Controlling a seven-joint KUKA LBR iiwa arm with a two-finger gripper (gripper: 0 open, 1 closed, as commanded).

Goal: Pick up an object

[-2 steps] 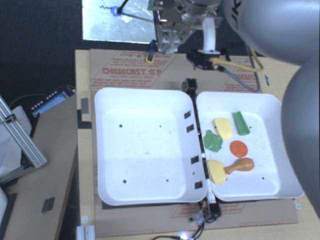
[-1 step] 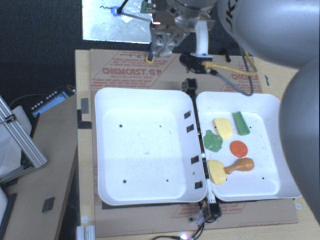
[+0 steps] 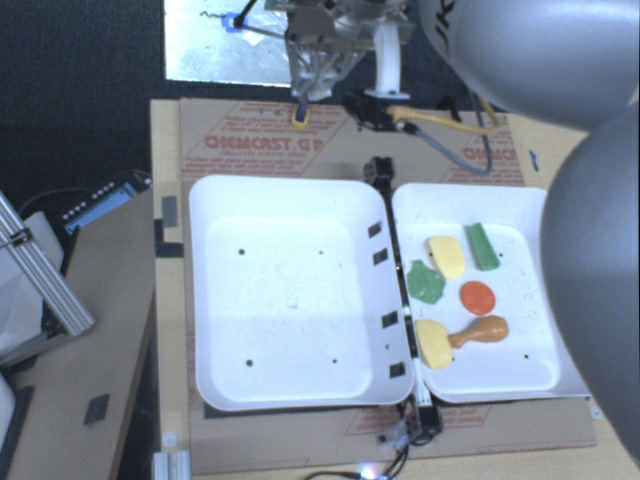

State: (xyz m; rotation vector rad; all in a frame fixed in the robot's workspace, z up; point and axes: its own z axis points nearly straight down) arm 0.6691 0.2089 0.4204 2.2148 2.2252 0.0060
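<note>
Camera view, looking down: gripper [image 3: 312, 86] high above the cardboard sheet [image 3: 260, 143] behind the left bin [image 3: 215, 208], fingers drawn close together at the tips, nothing between them. Objects all lie in the right bin [image 3: 530, 368]: green stick [image 3: 482, 246], pale yellow piece [image 3: 447, 256], green leafy piece [image 3: 426, 283], orange disc [image 3: 477, 296], yellow-headed piece with tan handle [image 3: 455, 338]. Gripper well apart from all of them.

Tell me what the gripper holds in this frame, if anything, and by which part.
Nothing is seen held. The gripper hangs above the cardboard beyond the bins, with nothing between its fingertips; the toy foods lie in the right bin.
</note>
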